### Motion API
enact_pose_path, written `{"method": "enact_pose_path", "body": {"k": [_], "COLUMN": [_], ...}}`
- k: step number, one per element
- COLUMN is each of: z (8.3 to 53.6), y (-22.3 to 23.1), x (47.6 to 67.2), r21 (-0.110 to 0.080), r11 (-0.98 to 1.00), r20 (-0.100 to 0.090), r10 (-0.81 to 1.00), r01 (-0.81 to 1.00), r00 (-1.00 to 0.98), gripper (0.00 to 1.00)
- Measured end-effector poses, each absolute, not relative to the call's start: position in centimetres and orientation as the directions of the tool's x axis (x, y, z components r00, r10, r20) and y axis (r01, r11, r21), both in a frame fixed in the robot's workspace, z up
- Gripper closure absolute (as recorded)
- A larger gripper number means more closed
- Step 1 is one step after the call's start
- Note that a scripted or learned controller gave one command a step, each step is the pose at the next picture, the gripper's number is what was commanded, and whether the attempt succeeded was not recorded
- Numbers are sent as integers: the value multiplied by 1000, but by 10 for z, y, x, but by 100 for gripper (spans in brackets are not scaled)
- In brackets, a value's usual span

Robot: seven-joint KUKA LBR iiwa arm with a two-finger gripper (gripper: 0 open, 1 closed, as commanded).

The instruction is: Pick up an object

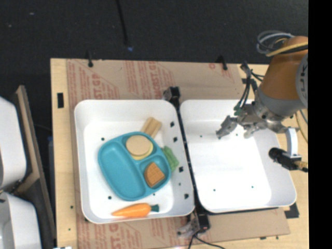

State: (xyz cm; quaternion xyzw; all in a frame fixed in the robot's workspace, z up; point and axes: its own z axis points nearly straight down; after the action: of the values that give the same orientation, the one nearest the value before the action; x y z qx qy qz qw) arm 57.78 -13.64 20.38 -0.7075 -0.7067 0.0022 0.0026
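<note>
A blue divided tray (123, 171) lies in the left bin (83, 139). A round tan cookie (139, 146) and a brown waffle-like piece (154, 174) rest in its compartments. A tan wooden block (151, 126) leans at the tray's upper edge, and a green piece (171, 158) lies by its right side. An orange carrot (133, 210) lies along the bin's front wall. My gripper (237, 128) hangs over the upper part of the right bin (270, 191), fingers spread open with nothing between them.
The two white bins sit side by side on a cardboard-covered bench (119, 79). A black clip (171, 93) stands at the bins' upper junction. Cables run from the arm at the far right. White objects stand off the bench at the left.
</note>
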Motion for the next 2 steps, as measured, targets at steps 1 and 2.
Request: {"method": "enact_pose_path", "body": {"k": [1,2], "z": [208,149], "y": [-136,-135], "x": [579,586], "r21": [1,-4], "r11": [-1,0], "r20": [0,0], "r10": [1000,1000], "r01": [1000,1000], "r00": [1,0], "gripper": [0,0]}}
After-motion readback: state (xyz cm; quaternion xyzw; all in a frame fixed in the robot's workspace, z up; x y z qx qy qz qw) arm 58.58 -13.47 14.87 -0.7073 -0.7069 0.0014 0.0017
